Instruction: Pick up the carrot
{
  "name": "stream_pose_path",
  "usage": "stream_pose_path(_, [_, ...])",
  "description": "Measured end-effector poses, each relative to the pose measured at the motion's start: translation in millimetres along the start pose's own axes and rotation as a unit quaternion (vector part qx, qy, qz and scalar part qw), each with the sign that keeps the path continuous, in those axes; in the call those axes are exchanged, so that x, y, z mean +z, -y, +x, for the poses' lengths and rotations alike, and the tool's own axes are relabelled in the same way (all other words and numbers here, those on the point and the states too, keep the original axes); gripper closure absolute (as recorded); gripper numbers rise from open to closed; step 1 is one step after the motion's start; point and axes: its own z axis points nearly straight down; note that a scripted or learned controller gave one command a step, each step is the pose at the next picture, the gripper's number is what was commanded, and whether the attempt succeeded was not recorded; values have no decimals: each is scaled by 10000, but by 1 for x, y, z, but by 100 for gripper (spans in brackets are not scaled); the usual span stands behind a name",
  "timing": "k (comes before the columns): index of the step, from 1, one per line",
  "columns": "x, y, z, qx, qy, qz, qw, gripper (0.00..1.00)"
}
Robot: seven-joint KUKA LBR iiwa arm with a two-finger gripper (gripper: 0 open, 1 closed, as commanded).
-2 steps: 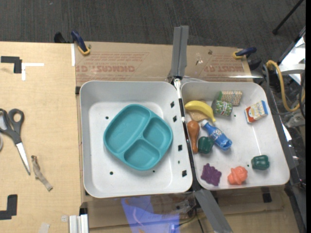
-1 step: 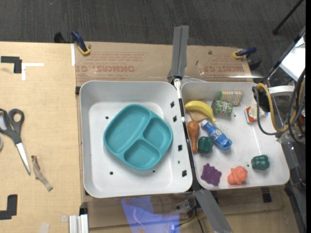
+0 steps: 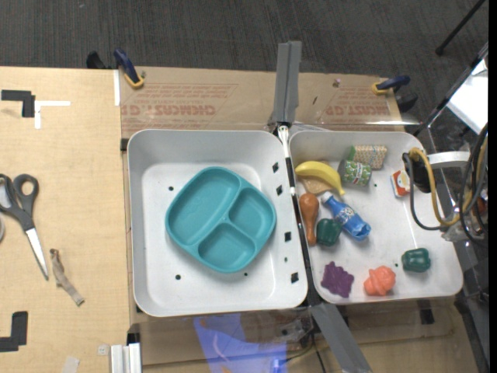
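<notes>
The carrot (image 3: 310, 216) lies in the right bin (image 3: 435, 286) by its left wall, touching the green pepper (image 3: 328, 231), below the banana (image 3: 320, 173). That crowding leaves little room for a grasp.

cardboard sheet (image 3: 233, 99), upside-down print, unreadable

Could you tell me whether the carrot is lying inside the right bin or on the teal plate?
In the right bin: the carrot lies flat beside the banana.

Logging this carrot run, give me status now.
Carrot in right bin, untouched. Banana, blue bottle, green toy crowd it.
</notes>
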Motion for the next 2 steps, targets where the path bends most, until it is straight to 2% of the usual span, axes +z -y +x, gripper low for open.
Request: stream_pose_path(2, [30,0,0,3,5,-3,10000,100])
